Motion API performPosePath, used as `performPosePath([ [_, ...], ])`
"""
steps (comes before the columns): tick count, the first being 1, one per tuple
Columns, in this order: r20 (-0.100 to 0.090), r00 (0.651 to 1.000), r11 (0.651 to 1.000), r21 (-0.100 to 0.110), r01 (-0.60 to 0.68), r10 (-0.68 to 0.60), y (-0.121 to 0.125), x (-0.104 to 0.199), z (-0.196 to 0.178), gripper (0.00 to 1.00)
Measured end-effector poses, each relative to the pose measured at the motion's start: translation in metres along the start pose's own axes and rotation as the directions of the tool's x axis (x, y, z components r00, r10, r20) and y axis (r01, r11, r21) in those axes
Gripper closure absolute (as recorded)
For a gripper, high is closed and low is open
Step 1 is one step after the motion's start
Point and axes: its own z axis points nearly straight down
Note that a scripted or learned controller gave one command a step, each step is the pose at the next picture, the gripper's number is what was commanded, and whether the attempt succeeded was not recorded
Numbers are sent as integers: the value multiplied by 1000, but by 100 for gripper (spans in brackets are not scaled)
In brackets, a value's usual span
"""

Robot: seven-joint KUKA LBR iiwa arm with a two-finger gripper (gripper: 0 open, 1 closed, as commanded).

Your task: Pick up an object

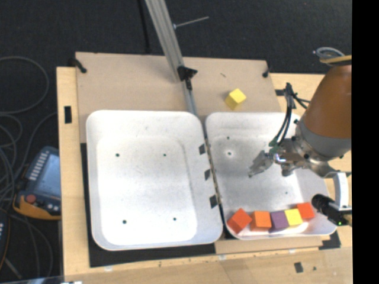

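My gripper (261, 162) hangs over the middle of the right bin (237, 135), reaching in from the right under the orange-banded wrist. I see nothing held under it. Along that bin's front wall lies a row of blocks: a red-orange block (240, 219), an orange block (262, 219), a purple block (279, 220), a yellow block (294, 218) and another red-orange block (306, 210). The row sits well in front of the gripper. A lone yellow cube (235, 98) rests on the bench behind the right bin, outside both bins.
The left bin (148, 176) lies beside the right one, with small clips along their shared wall. A slanted metal rail (167, 34) crosses the back of the bench. A hand-held controller (41, 182) and cables lie on the floor at left.
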Motion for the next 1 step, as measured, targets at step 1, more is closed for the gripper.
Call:
performPosePath([
  [1,-1,1000,1000,2,22,-22,14,6,-35,0],
])
